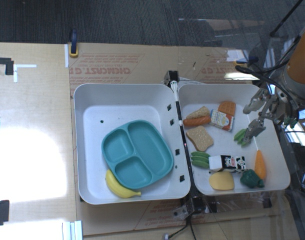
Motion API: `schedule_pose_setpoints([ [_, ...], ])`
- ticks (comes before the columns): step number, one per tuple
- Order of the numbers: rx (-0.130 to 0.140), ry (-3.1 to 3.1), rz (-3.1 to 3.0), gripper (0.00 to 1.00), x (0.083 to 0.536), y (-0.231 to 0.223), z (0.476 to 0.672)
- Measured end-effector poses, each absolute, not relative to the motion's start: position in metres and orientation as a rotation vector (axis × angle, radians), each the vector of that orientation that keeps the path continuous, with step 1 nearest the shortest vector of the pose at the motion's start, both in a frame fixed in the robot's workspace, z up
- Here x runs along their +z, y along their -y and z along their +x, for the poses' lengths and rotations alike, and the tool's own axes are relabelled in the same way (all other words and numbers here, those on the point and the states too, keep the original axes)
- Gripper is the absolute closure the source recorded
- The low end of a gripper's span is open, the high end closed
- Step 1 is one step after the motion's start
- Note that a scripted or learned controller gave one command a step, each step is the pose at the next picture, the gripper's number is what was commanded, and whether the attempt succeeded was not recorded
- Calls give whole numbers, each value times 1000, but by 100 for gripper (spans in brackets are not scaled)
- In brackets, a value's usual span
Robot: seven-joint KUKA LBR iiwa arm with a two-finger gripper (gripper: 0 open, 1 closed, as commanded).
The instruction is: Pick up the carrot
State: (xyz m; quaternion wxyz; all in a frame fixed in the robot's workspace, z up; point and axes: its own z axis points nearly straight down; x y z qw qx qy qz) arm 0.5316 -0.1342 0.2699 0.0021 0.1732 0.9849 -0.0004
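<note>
The carrot (260, 164) is a small orange cone lying near the right wall of the right bin (278, 149), pointing up and down the view. My gripper (254, 118) hangs over the bin's upper right part, above and a little left of the carrot and well apart from it. Its two grey fingers (256, 129) are spread open with nothing between them. The lower finger is close to a small green vegetable (240, 136).
The right bin also holds a hot dog (197, 118), an orange carton (223, 115), a bread slice (200, 138), a pea pod (200, 159), a black-and-white carton (232, 162), a yellow piece (222, 181) and dark green broccoli (251, 179) just below the carrot. The left bin holds a teal divided plate (137, 154) and a banana (119, 186).
</note>
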Motion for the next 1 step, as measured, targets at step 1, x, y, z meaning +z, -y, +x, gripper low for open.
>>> schedule_pose_setpoints([
  [1,-1,-3133,182,0,188,213,483],
])
